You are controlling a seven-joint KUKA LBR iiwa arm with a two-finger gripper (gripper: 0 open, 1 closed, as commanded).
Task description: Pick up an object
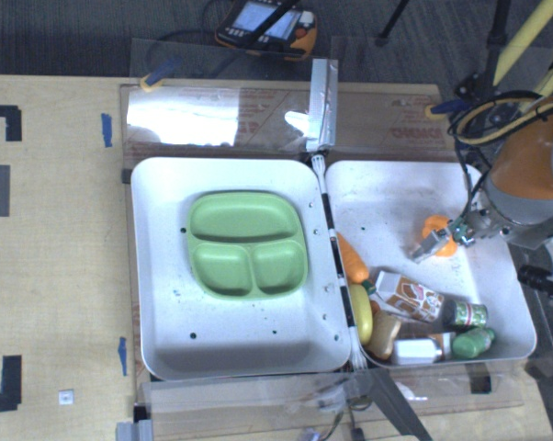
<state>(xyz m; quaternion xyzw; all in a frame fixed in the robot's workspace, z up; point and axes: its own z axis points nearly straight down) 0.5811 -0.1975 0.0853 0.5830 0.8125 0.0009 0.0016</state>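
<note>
- Over the right bin (pixel 497 246), the gripper (pixel 434 243) hangs low near the bin's middle, the grey arm with its orange band (pixel 524 168) reaching in from the right.
- Its claw sits right at a small orange object (pixel 439 231); whether that object is pinched or merely touched cannot be told.
- Along the right bin's front edge lie a carrot (pixel 354 260), a yellow banana (pixel 362 312), a brown-and-white carton (pixel 411 299), a dark bottle with a green label (pixel 467 315), a green piece (pixel 474 342) and a white block (pixel 416 349), crowded together.
- At the centre of the left bin (pixel 157 274) rests a green divided plate (pixel 248 243).
</note>
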